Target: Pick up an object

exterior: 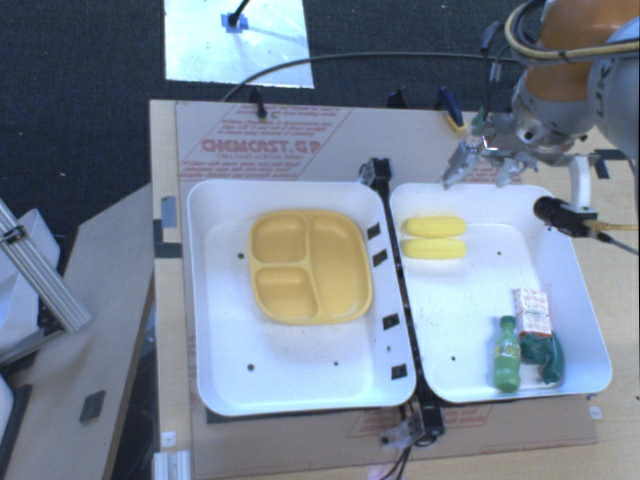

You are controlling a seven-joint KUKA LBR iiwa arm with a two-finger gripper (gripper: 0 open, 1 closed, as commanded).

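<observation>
**Approach stage, nothing picked yet**

My end effector (482,164) hangs above the far rim of the right bin (590,313), fingers spread and empty. Nearest targets are two yellow corn cobs (434,238), lying side by side just below it. I judge a short descent toward me is needed. Open floor surrounds them; the green bottle (507,353) and carton (532,313) crowd the near corner.

Red capitals reading "CHEMCAST GP" run across the clear sheet (262,145) lying under the bins, with smaller red lines around them too faint to read. The small carton (531,313) in the right bin carries print I cannot read
</observation>
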